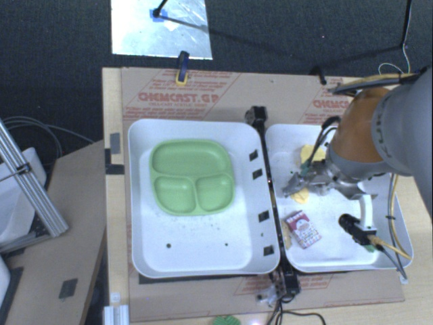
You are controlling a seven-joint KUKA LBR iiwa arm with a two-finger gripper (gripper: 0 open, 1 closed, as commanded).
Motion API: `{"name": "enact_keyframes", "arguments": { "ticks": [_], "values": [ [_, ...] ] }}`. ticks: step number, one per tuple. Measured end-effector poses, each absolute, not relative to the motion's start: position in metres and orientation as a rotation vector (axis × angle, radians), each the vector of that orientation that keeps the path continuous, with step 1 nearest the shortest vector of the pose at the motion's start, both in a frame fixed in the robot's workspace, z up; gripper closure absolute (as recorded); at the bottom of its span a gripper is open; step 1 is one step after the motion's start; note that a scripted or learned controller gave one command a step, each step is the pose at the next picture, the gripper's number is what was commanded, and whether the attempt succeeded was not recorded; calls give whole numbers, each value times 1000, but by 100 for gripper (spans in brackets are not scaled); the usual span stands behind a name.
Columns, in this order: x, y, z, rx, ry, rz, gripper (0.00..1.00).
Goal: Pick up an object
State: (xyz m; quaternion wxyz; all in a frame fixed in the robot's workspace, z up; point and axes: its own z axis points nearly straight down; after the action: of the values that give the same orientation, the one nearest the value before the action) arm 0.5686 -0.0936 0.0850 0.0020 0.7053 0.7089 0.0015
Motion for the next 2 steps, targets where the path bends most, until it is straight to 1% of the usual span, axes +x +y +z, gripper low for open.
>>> {"name": "enact_keyframes", "arguments": {
  "ticks": [1, 2],
  "values": [
    [568, -94, 96, 2215, 2223, 6, 100],
    [568, -94, 95, 2215, 2224, 5, 0]
  ]
}}
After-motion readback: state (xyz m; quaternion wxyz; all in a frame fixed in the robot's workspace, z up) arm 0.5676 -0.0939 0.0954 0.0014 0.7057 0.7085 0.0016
